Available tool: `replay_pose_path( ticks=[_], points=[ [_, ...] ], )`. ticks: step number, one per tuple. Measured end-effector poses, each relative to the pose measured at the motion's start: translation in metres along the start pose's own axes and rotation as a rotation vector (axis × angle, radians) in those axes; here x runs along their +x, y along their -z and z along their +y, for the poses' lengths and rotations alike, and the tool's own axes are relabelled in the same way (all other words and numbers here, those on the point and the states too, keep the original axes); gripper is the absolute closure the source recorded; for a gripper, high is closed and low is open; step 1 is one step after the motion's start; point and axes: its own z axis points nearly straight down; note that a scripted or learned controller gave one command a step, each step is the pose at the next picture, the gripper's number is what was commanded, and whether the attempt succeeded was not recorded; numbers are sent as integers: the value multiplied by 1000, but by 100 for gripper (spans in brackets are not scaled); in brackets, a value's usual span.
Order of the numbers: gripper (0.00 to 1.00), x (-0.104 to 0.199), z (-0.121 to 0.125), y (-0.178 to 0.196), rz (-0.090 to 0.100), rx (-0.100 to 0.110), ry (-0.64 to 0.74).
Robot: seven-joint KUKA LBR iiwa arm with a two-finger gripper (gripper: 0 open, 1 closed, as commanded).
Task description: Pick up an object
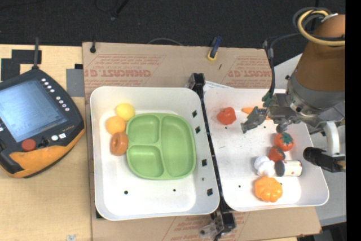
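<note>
Two bins: white, side by side on the bench, left bin and right bin touching along a black centre seam.
Camera view: fixed above, looking down at a slant; arm reaches in from the right, over the right bin's upper half.
Gripper: dark, low over the right bin, pointing left; the fingers look slightly parted, but how far cannot be told, and nothing shows between them.
Nearest object: red pepper, just left of the gripper, apart from it, squat and round with no clear long axis.
Carrot: orange sliver just above the gripper, long axis roughly left to right, tip to the left, mostly hidden by it.
Other right-bin objects: tomato with a green cap, under the wrist; red piece below it; white mushroom beside a white cylinder lying left to right; orange pumpkin nearest the front wall.
Left bin: green tray with three compartments; lemon, orange and doughnut stacked along its left edge.
Beside the bench: teach pendant, screen lit.
</note>
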Motion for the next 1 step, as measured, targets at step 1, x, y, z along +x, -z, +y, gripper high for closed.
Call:
replay_pose_path(
  ticks=[1],
  points=[
    [0, 8, -4, -47, 1, 2, 0]
  ],
)
